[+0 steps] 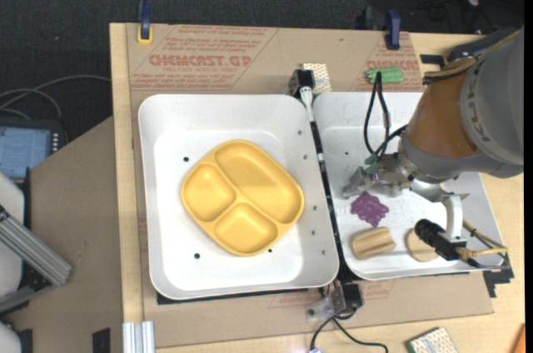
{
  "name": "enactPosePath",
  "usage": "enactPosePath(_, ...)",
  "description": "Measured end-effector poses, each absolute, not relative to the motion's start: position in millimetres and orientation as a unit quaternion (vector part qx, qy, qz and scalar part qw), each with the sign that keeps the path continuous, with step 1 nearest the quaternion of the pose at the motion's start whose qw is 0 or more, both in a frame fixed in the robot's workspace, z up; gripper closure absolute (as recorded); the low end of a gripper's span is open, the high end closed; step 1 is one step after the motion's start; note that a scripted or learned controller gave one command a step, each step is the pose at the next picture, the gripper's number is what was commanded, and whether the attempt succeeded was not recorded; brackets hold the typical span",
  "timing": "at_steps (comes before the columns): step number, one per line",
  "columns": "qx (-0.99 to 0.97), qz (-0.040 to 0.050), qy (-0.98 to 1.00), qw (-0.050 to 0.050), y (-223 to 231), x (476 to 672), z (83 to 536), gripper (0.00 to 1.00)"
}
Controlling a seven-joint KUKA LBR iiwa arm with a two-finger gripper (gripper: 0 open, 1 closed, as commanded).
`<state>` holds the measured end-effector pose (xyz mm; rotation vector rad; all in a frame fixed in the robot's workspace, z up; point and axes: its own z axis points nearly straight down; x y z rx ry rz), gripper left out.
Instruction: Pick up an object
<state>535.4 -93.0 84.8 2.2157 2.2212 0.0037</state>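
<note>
Two white bins sit side by side: the left bin (154, 176) carries a yellow divided plate (241, 197) at its centre, and the right bin (341, 135) holds a knobbly purple cluster (369, 208) near its middle, with a tan block (372, 242) just beside that at six o'clock. The gripper (366, 179) hangs at eleven o'clock of the purple cluster, close to it, and whether it is open or closed I cannot tell. I judge the cluster light, soft and bumpy, apt to roll or squash, so it is best pinched gently across its widest middle from straight above.
</note>
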Motion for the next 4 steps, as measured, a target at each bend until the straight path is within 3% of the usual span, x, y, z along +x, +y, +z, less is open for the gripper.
enactPosePath(1,0.708,-0.0014,0.706,-0.003,-94,475.9,84,0.00)
enactPosePath(2,0.706,0.0007,0.708,0.002,-93,514.4,84,0.00)
enactPosePath(3,0.707,0.0017,0.707,0.003,-93,514.3,96,1.00)
enactPosePath(4,0.704,0.0053,0.711,0.004,-20,553.3,191,1.00)
